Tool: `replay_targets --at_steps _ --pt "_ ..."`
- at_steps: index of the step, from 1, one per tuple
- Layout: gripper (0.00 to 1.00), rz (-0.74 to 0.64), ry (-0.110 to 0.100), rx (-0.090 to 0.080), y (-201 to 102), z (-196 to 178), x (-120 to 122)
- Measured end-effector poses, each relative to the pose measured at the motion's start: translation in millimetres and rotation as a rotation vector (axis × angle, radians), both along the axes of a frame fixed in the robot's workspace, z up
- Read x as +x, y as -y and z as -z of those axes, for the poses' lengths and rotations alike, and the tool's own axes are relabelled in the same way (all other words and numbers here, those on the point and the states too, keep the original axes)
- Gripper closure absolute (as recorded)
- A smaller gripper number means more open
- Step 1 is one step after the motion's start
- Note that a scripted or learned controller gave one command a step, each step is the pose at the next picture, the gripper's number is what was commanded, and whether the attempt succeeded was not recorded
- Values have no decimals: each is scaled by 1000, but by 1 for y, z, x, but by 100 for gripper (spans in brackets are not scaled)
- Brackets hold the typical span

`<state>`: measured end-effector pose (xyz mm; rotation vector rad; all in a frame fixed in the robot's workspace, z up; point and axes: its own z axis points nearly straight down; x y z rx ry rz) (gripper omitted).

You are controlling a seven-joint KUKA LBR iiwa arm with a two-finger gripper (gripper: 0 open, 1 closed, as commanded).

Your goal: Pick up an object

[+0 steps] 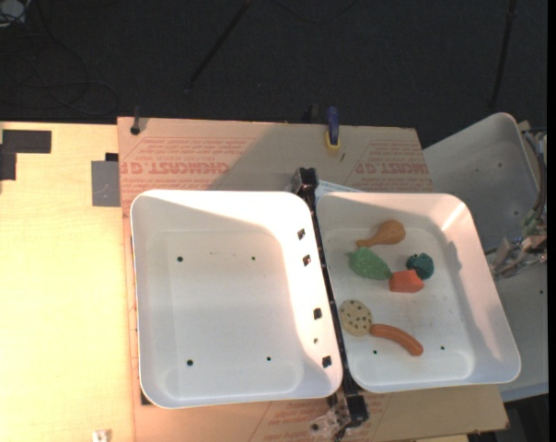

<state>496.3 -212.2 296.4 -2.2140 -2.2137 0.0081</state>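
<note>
right bin (pixel 462 247) | drumstick (pixel 382 236), green piece (pixel 368 265), teal ball (pixel 421 265), red block (pixel 406 283), cookie (pixel 355 317), sausage (pixel 398 339) (all lying loose)

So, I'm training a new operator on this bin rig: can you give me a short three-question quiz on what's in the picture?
1. True or false: the toys lie in the left bin.
2. What touches the green toy's lower right end?
A. red-orange block
B. drumstick
C. sausage
3. Fill in: the tan round cracker lies by the sausage's ____ end.

Key: 1 false, they lie in the right bin; 2 A; 3 left.
</note>
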Motion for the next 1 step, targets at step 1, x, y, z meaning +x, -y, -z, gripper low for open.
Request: replay_targets --at_steps 1 --pt "100 -1 7 -3 1 -15 1"
